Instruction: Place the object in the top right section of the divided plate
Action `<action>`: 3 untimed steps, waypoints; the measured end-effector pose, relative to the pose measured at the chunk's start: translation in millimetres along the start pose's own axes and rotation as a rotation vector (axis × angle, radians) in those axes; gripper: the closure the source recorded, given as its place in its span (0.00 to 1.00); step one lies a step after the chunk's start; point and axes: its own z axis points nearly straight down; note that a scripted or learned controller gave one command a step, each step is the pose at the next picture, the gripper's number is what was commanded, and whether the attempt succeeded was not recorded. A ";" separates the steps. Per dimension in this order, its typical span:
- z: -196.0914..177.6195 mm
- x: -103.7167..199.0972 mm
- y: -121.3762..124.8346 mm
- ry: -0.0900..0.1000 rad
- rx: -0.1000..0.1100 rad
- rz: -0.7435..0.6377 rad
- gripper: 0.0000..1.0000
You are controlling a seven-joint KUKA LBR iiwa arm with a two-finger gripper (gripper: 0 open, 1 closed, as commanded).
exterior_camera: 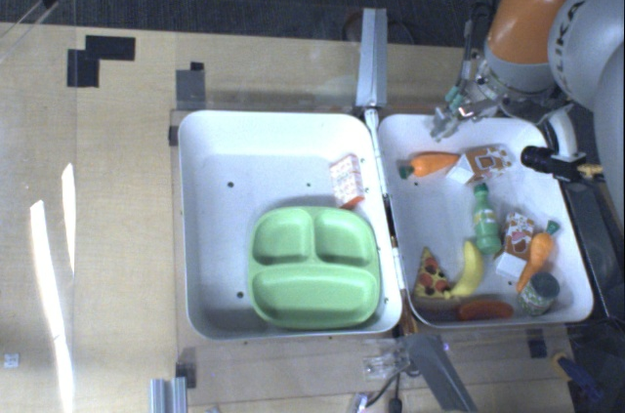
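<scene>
Hovering over right bin's (576, 304) far rim, gripper (459, 111) is seen; whether it is open or closed cannot be told. Green divided plate (314, 267) sits in left bin (210, 206). Small packet (346, 181) lies just beyond plate's top right section, outside it. Carrot (433, 165), banana (470, 270), bottle (484, 221) lie in right bin.

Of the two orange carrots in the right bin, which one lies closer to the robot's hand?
The orange toy carrot at the bin's upper left, just below the hand. The other orange carrot lies low at the right side.
</scene>
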 end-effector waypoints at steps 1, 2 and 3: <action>72.1 -26.1 -45.3 -0.001 -0.001 0.086 1.00; 26.1 -31.6 -105.7 0.000 0.000 0.023 1.00; 15.5 -2.8 -145.6 0.001 0.001 -0.230 1.00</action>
